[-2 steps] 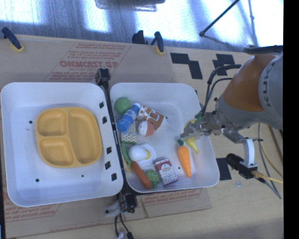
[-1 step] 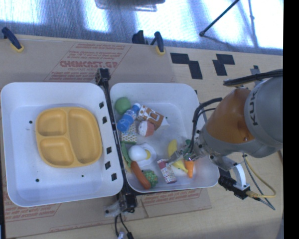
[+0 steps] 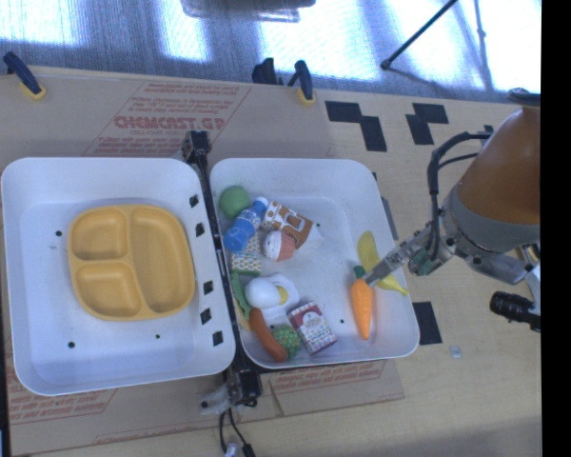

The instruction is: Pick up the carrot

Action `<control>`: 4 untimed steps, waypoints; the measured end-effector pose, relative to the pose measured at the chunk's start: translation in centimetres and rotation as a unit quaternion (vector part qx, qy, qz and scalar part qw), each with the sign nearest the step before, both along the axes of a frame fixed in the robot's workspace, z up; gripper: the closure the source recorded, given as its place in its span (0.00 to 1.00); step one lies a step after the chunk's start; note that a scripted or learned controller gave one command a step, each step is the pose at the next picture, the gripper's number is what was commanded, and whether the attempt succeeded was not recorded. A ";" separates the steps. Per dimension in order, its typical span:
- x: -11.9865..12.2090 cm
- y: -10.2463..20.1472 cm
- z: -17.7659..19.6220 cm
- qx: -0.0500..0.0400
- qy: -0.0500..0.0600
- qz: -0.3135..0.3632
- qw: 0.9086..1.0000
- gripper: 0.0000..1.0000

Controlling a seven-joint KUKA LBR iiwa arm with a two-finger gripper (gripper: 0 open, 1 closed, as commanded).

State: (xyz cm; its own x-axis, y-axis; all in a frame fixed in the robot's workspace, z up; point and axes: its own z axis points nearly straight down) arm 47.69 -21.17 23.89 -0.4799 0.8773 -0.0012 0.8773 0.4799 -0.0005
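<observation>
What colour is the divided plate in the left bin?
Yellow; the divided plate shows in the camera view.

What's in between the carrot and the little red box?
Just bare white floor of the right bin lies between the carrot and red box, seen in the camera view.

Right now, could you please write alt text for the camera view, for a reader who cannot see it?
A robot arm reaches in from the right, its claw at the top of an orange carrot lying near the right wall of the right white bin, among other toy foods including a banana. The left white bin holds a yellow divided plate.
</observation>
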 end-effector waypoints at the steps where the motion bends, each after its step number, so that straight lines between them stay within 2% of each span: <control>1: 1.2 0.2 -14.0 0.002 0.002 -0.012 1.000 1.00; 2: 0.1 0.1 -14.6 0.000 0.000 0.144 0.990 1.00; 3: 2.5 2.2 2.3 0.000 -0.001 0.154 0.988 1.00; 4: 0.3 8.3 -13.1 -0.003 -0.002 0.233 0.973 1.00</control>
